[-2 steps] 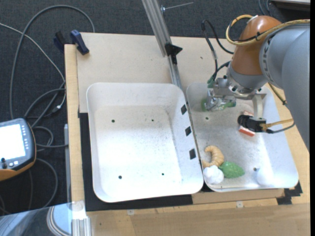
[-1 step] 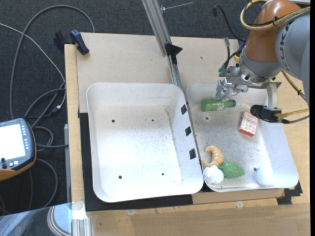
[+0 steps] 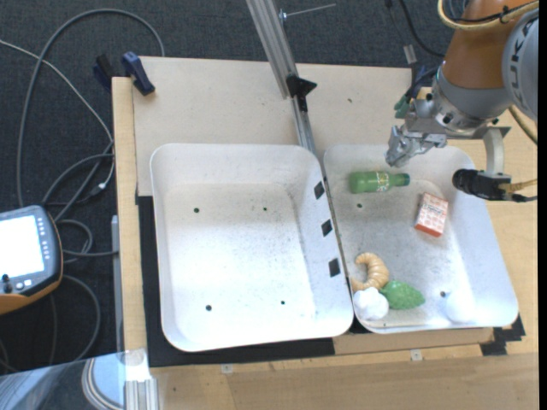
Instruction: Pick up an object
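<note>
My gripper point(image 3: 398, 155) hangs over the far edge of the right bin point(image 3: 479, 306), just above and a little right of a green bottle point(image 3: 377, 180) that lies on its side. Nothing shows between its fingers. An orange-red box point(image 3: 432, 214) lies to the right of the bottle. Near the bin's front left corner sit a tan curled croissant-like piece point(image 3: 373, 269), a white lump point(image 3: 370, 304) and a green leafy piece point(image 3: 402, 295), close together.
The left bin point(image 3: 171, 195) stands beside the right one, with a row of black clips point(image 3: 326, 227) along the shared wall. A metal pole point(image 3: 272, 37) slants up from the bench behind the bins. A blue clamp point(image 3: 138, 71) grips the bench's far left corner.
</note>
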`<action>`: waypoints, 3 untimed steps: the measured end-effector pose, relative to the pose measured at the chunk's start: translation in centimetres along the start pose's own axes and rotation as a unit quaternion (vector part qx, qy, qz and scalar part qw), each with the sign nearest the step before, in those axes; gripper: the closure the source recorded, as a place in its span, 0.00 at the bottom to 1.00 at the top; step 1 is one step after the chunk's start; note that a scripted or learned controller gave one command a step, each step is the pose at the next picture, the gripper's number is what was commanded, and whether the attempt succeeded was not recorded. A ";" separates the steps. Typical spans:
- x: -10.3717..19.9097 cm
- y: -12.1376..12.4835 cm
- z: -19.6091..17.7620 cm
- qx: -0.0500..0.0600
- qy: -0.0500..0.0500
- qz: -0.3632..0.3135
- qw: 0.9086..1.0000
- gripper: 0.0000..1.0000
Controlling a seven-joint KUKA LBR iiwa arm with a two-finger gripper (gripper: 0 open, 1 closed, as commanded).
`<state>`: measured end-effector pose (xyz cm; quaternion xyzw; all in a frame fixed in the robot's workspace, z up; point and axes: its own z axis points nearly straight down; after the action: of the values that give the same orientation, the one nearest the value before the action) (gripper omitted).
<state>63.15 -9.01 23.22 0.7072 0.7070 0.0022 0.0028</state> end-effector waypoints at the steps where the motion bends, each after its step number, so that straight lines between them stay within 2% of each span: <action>1: 0.0 0.2 -5.5 -0.001 0.000 -0.001 1.000 1.00; 2: 5.2 -2.2 -5.5 0.005 0.002 -0.003 1.000 1.00; 3: 9.7 -5.3 -5.3 0.006 0.002 -0.003 1.000 1.00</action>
<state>57.79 0.72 28.51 0.7050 0.7092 -0.0004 -0.0024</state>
